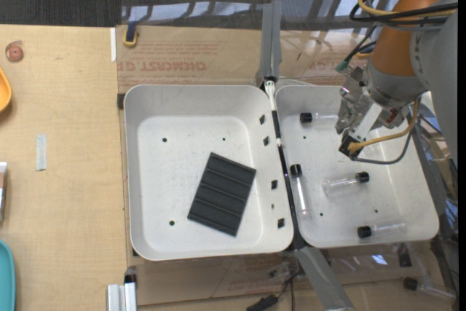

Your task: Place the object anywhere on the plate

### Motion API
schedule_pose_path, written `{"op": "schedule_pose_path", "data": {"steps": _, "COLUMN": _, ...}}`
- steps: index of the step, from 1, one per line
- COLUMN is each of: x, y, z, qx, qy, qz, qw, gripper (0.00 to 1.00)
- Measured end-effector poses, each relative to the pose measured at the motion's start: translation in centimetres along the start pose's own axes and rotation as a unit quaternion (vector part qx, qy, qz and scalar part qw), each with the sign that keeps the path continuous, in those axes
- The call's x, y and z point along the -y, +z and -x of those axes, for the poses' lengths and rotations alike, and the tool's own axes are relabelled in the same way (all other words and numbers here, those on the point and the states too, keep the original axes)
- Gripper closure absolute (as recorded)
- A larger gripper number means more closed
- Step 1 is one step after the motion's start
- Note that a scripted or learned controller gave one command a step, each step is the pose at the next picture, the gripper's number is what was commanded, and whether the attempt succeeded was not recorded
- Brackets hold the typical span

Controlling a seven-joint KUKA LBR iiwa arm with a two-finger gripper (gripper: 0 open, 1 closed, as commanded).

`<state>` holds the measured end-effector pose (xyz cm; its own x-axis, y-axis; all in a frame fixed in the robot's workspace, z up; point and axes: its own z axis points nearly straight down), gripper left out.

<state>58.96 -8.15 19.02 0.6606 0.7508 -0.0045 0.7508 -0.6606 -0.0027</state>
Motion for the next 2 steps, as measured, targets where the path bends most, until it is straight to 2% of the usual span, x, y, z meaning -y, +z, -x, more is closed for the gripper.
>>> {"op": "schedule_pose_path", "data": {"steps": 1, "x": 7.1, "y": -1.8, "z": 0.4, "qx": 0.000, "qy": -0.127, "qz": 0.000, "qw": 0.9919, "gripper": 1.00}}
{"op": "schedule_pose_path", "data": {"steps": 2, "x": 8.1, "y": -5.9, "z": -8.5, "qx": 0.000, "qy": -0.314, "qz": 0.001, "qw": 0.9496, "gripper": 1.00}}
